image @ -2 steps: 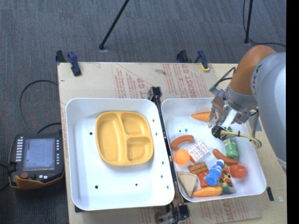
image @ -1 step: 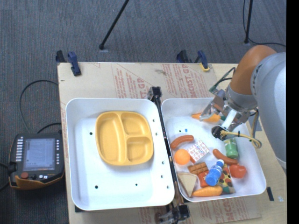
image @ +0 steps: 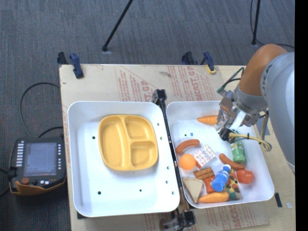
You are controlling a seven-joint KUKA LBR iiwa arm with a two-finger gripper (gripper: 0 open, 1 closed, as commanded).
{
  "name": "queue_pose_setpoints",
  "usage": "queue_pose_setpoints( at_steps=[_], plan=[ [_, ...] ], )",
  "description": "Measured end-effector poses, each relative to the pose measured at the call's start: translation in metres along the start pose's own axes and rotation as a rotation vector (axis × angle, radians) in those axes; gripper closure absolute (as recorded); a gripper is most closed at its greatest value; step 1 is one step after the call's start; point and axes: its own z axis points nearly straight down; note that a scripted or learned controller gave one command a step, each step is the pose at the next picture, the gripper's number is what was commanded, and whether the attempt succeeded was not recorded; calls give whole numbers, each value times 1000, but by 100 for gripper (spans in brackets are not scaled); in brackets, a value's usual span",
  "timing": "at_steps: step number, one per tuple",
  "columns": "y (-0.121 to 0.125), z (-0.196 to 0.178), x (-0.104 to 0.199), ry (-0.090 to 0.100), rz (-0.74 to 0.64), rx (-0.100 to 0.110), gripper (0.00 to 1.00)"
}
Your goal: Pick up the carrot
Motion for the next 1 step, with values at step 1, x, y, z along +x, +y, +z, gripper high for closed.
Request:
queue_pose_setpoints(
  at_steps=[1],
  plan=[
    [0, 0, 0, 0, 0, 0, 0]
  ],
)
